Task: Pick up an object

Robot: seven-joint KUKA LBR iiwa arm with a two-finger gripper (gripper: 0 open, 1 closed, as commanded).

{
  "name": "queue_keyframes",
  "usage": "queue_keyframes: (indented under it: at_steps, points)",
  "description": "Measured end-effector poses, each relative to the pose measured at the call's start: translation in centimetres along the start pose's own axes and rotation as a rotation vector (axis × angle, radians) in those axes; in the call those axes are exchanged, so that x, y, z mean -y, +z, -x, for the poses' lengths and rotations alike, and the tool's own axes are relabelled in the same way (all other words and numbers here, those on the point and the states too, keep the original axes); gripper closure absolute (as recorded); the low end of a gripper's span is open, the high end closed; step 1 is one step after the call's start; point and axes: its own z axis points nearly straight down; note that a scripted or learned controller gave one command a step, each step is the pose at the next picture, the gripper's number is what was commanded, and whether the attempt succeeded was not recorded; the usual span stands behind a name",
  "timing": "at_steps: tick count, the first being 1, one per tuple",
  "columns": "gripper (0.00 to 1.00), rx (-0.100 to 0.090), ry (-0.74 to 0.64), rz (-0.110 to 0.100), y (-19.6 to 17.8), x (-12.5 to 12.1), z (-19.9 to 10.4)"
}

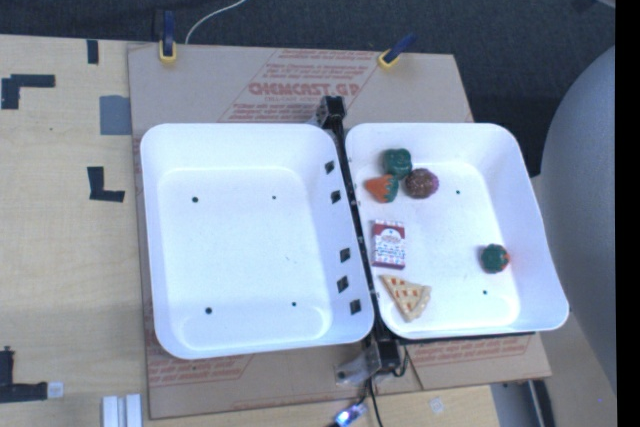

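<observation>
Where bins meet, red card [389, 244], pizza slice [406, 296] close.

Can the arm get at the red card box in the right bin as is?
Probably yes. The red card box lies flat on open floor in the right bin, apart from the pizza slice, with nothing over it.

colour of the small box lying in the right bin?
Red and white box, seen in the camera view.

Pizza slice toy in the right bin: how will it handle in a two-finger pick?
The pizza slice lies flat, so it probably won't roll. Its thin profile may be hard to pinch from above. It sits near the right bin's corner wall, which could crowd the fingers.
</observation>
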Motion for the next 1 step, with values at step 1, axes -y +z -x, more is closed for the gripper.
queue_keyframes:
  at_steps: [1]
  points:
    - [1.00,-0.002,0.001,0.011,-0.96,-0.07,-0.18]
